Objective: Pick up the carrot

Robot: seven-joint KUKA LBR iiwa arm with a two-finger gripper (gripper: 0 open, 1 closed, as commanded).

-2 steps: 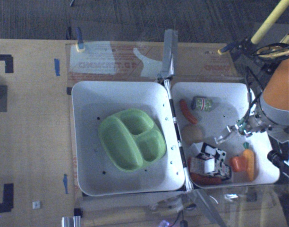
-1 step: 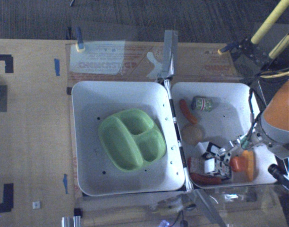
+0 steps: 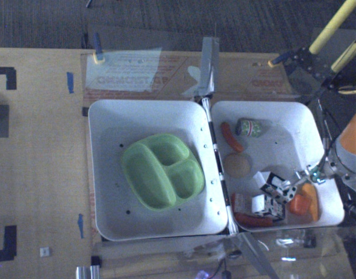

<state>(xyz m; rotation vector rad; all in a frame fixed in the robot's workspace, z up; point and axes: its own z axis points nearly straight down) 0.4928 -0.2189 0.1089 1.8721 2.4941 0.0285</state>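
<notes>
The carrot [image 3: 306,203] is lying in the right bin [image 3: 294,118], in the corner of that bin which is nearest to the arm [image 3: 346,156] and lowest in the view. It is orange and it is resting against the bin's wall. The hand [image 3: 284,192] is reaching into the same bin from the carrot's right side and is sitting just beside the carrot, on its left, low over the bin floor. Its black and white fingers are pointing away from the carrot, and I cannot tell if they are wide or narrow; nothing is visible between them.

Left of the carrot, a red sausage-shaped thing [image 3: 253,219] is lying along the bin's lower wall, near a small white and red packet [image 3: 246,203]. Farther from the carrot, toward the top of the bin, a round beige thing [image 3: 237,165], a second red sausage-shaped thing [image 3: 232,137] and a small green can [image 3: 249,127] on its side are lying.

Well apart from the carrot, the left bin [image 3: 108,214] is holding a green divided plate [image 3: 162,171]. Both bins are standing on the wooden worktop [image 3: 38,185].
</notes>
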